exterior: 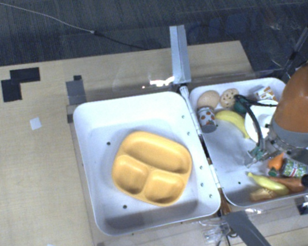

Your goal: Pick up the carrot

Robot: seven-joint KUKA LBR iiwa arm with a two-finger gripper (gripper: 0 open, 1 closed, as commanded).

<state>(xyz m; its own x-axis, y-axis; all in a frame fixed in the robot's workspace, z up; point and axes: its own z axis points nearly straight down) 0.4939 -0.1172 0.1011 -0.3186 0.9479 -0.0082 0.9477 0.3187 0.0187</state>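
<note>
— Orange carrot (pixel 276 161), where does it sit?
— In the right bin (pixel 229 153), toward its near right corner, a small orange piece just under the arm's wrist. Only part of it shows.
— And the gripper (pixel 263 154)?
— It hangs down into that same bin, just left of the carrot. The wrist hides the tips, so I cannot tell whether it is parted, clenched, or gripping anything.
— What lies around the carrot?
— A green-labelled item (pixel 293 169) just beside it on the right, a yellow banana (pixel 266 182) in front, and a brownish piece (pixel 261 194) against the near wall.
— Farther out?
— A second banana (pixel 232 121) mid-bin, two tan rounded items (pixel 208 100) and a small cup-like object (pixel 206 119) at the far left corner.
— The other bin?
— The left bin (pixel 101 175) bears a yellow divided tray (pixel 151 166), lying tilted across its middle.
</note>
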